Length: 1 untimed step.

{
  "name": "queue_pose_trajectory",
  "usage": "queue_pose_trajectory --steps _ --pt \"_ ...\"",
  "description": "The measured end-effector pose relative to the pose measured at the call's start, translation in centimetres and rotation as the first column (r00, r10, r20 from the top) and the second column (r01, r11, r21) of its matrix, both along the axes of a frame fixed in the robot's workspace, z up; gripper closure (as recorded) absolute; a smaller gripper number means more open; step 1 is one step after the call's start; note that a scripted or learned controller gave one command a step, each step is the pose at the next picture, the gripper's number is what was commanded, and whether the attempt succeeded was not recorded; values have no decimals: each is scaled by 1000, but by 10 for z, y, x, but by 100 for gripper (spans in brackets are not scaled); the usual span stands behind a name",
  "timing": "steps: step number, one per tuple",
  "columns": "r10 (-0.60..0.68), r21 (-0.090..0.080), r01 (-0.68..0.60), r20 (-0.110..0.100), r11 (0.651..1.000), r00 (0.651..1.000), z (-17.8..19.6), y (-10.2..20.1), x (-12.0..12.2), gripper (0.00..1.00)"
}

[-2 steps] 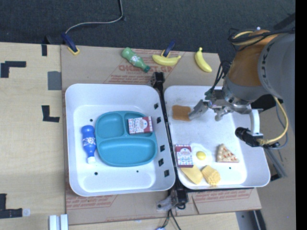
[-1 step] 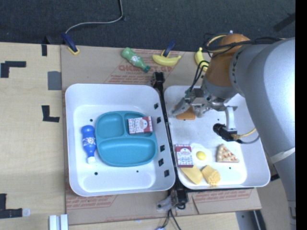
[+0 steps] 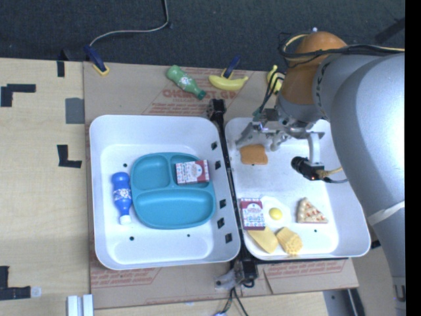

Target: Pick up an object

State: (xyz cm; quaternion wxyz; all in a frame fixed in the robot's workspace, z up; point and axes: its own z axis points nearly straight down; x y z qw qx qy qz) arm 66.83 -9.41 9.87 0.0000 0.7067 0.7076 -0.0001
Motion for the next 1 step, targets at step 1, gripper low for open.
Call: queue_pose_trajectory --steps 1 --pt "1 -1 -1 0 1000 1000 -13 -3 0 0"
